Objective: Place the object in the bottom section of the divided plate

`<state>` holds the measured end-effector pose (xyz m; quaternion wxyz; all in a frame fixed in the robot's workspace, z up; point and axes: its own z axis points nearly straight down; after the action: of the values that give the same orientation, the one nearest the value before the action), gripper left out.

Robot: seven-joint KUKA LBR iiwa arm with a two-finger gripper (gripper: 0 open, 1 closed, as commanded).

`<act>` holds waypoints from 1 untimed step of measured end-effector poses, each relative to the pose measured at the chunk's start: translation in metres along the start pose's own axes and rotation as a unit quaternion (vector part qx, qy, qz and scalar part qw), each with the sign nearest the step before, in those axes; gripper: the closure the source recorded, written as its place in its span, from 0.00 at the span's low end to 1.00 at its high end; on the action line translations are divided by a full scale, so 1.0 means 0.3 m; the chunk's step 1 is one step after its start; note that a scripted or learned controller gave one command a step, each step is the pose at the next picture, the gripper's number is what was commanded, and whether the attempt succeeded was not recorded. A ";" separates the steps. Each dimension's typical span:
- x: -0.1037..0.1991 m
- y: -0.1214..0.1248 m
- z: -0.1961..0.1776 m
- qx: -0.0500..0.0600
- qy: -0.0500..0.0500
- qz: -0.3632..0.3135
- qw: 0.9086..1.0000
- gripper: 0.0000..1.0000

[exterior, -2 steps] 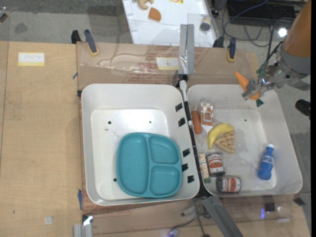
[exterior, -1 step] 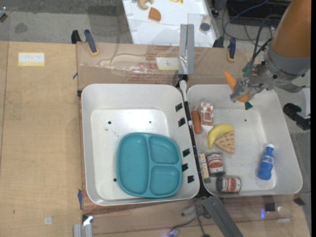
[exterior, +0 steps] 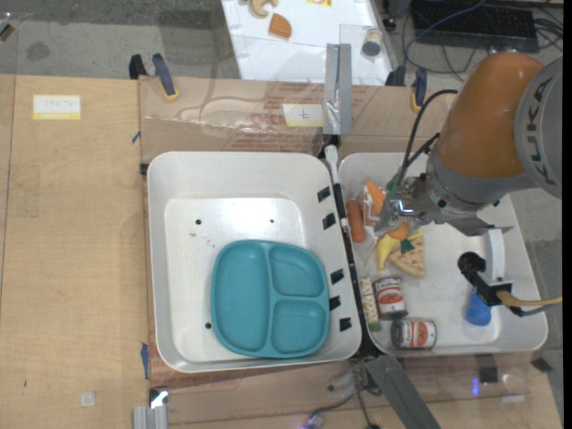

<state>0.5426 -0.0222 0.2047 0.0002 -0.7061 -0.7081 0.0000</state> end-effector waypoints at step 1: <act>0.251 -0.016 0.045 0.001 0.000 0.031 1.000 1.00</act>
<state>0.5376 0.0531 0.1913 0.0010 -0.7275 -0.6861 0.0003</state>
